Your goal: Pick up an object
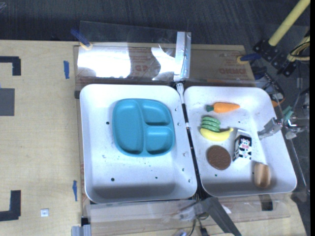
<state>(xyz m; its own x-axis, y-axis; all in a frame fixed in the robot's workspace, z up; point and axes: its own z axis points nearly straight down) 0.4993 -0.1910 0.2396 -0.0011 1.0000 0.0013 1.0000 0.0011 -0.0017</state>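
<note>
Gripper (272, 127) hangs at the right bin's (285, 181) right rim, and what it's doing I can't tell. Carrot (226, 107) by the far edge, cookie (218, 157) mid-bin, bread roll (262, 174) near corner: loosely spaced, easy pickings.

left bin (93, 132): plate (143, 127) | right bin (283, 181): carrot (224, 107) behind banana (215, 133), cookie (218, 157)
</note>
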